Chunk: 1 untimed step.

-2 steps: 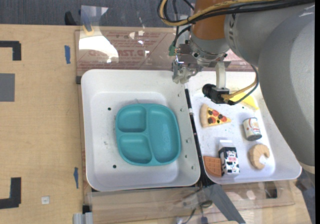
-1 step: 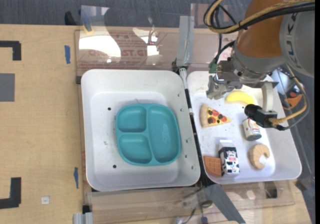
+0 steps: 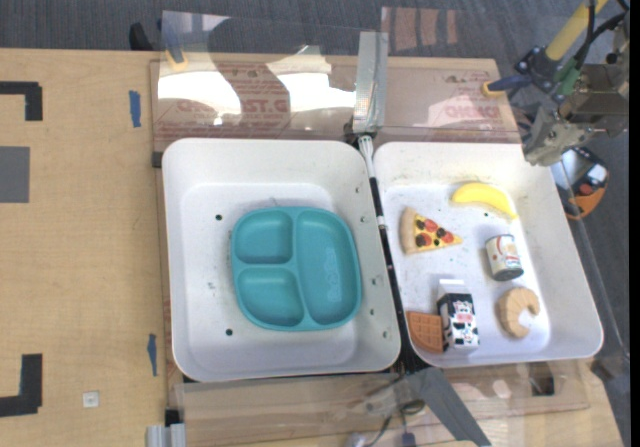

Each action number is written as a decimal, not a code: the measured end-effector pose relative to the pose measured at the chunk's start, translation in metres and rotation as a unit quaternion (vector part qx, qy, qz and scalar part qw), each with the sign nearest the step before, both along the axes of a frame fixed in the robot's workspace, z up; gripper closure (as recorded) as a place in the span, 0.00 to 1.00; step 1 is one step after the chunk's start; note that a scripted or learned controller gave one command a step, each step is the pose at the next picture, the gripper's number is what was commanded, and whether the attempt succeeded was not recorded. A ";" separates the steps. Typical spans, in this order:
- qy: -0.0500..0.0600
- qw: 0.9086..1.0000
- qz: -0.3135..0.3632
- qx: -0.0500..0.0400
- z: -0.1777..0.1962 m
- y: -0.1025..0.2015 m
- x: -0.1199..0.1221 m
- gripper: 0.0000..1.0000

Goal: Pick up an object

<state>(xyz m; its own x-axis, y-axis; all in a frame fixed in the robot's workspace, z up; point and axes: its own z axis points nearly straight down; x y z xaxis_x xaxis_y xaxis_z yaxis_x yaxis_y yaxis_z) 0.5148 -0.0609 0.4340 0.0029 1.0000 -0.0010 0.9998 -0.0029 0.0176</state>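
Leftward, teal tray [image 3: 296,267] in left bin [image 3: 190,185], toy foods in right bin [image 3: 570,235], claw [image 3: 560,140] state unclear.

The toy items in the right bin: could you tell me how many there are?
6: banana at the back, pizza slice left of middle, can on the right, bitten cookie front right, milk carton and waffle front left. None looks hidden.

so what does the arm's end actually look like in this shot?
A boxy grey metal gripper at the right bin's far corner, black cables and a yellow one trailing above it, a small blue fitting beside them, and a rounded orange-and-silver part just below.
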 end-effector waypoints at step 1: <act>0.014 1.000 0.007 0.000 -0.126 0.149 -0.037 1.00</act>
